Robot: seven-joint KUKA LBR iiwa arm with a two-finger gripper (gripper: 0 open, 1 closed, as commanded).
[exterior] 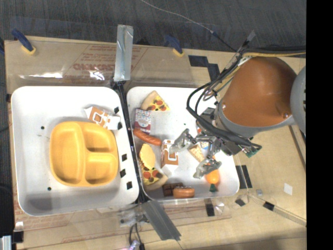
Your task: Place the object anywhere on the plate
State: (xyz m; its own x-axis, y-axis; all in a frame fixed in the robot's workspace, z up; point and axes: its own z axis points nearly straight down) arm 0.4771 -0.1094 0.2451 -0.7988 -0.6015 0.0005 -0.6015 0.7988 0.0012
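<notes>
Camera view from above the bench (pixel 270 212): the grey arm with its orange band (pixel 257 90) reaches in from 3 o'clock and hangs its gripper (pixel 196 152) low over the right bin (pixel 179 95). Its metal fingers (pixel 182 138) stand spread, one at 9 o'clock of the wrist and the other at 6 o'clock, with a tan cracker-like piece (pixel 196 152) lying in the gap; whether they touch it cannot be told. An orange fruit toy (pixel 212 177) sits just at 6 o'clock of the lower finger. A red-and-white fries carton (pixel 169 154) lies just at 9 o'clock of the gripper. Farther toward 9 o'clock lie a hot dog (pixel 147 138), a small red packet (pixel 143 120) and a sandwich-like piece (pixel 148 158). A pizza slice (pixel 155 102) rests at the bin's 12 o'clock end, a second pizza slice (pixel 152 176) toward 7 o'clock, and a sausage bun (pixel 182 192) beside a dark block (pixel 169 189) at 6 o'clock. The yellow divided plate (pixel 83 152) sits in the left bin (pixel 31 108), well apart from the gripper, with another fries carton (pixel 101 119) touching its 1 o'clock corner.
</notes>
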